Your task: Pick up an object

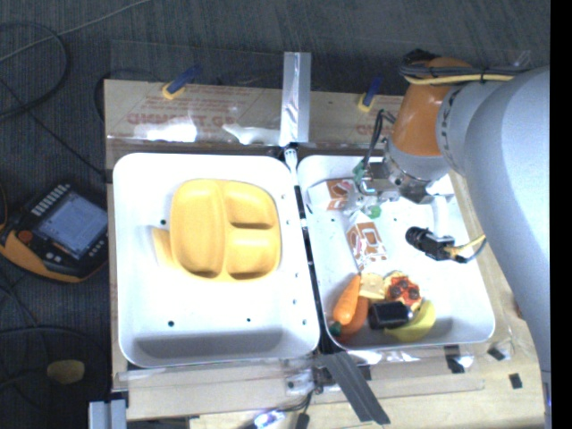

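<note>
My gripper [369, 195] hangs low over the far part of the right bin [465, 284], under the orange band of the arm [420, 123]. Right below it lie a small red-and-white packet [340, 190] and a tiny green piece [372, 211]. A longer red-and-white packet [367, 242] lies toward the bin's middle. At the near edge sit an orange carrot [348, 302], a pizza slice toy [399, 287], a black block [390, 314] and a yellow banana [418, 323]. Nothing shows between the gripper and the bin floor that it holds.
A yellow divided plate [223, 227] fills the middle of the left bin [143, 320]. A black cable connector [431, 241] dangles from the arm over the right bin. A metal divider [296, 96] stands behind the bins. A handheld controller [63, 231] lies left of the bench.
</note>
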{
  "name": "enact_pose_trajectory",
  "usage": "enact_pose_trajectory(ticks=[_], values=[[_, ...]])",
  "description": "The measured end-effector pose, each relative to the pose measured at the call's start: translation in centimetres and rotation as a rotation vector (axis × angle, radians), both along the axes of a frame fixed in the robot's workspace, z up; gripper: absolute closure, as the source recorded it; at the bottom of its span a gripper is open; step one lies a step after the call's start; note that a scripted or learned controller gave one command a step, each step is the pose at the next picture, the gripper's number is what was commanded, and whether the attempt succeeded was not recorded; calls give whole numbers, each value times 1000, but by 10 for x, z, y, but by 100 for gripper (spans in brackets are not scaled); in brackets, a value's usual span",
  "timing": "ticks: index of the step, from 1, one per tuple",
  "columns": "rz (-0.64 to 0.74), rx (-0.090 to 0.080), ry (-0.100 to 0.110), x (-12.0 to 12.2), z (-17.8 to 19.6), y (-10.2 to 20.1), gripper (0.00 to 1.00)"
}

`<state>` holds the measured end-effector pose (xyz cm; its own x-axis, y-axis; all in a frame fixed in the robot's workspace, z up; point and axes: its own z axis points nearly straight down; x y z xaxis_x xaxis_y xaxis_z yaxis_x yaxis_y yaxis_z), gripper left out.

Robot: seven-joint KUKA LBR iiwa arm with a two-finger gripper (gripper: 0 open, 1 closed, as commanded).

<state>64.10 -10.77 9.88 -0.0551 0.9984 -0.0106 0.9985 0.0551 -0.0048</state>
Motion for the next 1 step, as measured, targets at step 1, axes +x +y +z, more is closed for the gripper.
enact_pose_trajectory(ticks=[1], values=[[-76, 7, 0, 27, 82, 62, 100]])
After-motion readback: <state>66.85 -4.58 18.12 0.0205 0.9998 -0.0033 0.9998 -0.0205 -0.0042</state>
